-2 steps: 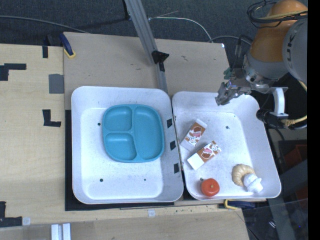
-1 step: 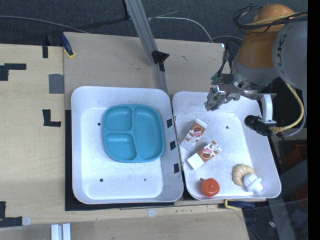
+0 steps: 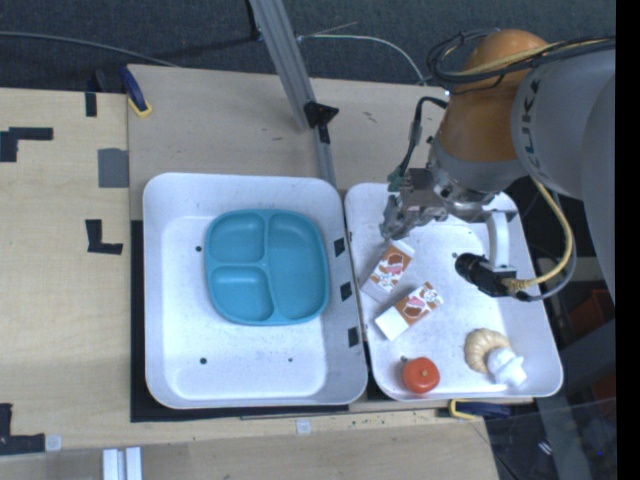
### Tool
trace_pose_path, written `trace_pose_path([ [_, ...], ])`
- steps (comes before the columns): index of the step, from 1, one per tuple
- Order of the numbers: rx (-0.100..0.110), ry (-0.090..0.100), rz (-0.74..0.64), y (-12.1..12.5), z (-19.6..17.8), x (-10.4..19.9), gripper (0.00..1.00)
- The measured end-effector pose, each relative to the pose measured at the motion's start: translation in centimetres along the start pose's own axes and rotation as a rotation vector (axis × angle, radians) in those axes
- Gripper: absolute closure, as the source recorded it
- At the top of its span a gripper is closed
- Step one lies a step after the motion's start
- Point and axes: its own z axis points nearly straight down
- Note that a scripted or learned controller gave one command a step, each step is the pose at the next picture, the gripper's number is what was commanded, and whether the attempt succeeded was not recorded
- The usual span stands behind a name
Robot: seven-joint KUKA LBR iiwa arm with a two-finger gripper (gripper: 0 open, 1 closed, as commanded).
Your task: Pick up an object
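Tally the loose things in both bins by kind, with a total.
Divided plate, blue: 1
Small cartons, white and red: 2
Red tomato-like toy: 1
Tan and white toy: 1
Total: 5

My bench (image 3: 230,133) is carrying two shallow white bins lying side by side and touching along their inner walls. The left bin (image 3: 160,298) is sitting toward the bench's middle, the right bin (image 3: 535,363) toward its right edge. Black tape pieces (image 3: 100,236) are sticking near the left edge, and a grey patch (image 3: 113,166) is lying just above them.
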Motion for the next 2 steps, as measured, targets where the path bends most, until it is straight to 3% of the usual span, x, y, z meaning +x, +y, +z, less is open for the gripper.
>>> trace_pose_path([
  [2,0.0,-0.001,0.0,-2.8,-0.3,10.0,1.0],
])
